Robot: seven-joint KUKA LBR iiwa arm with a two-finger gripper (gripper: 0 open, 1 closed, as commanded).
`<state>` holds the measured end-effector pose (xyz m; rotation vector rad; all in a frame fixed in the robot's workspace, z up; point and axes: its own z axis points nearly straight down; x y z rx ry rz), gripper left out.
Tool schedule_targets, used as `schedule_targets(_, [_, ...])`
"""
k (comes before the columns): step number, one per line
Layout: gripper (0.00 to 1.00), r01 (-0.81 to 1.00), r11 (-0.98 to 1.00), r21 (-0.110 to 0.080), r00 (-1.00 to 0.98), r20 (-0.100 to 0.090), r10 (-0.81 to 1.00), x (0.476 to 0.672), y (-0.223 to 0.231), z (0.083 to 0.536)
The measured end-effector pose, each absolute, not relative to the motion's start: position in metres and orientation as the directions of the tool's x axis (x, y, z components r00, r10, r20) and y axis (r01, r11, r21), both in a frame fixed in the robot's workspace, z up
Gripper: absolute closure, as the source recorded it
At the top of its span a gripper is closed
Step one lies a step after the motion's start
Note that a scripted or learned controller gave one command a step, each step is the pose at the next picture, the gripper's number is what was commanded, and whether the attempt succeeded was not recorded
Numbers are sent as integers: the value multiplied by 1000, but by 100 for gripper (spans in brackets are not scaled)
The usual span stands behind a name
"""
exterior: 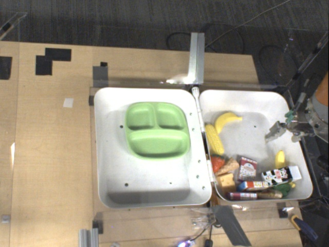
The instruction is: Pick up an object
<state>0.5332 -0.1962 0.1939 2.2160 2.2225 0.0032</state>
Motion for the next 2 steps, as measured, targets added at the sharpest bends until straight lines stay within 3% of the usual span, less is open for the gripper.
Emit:
schedule_targets(1, [0,989,149,3,-149,-1,989,552,-113,107])
schedule_targets(2, [0,979,206,16,-205,-4,979,635,-93,89])
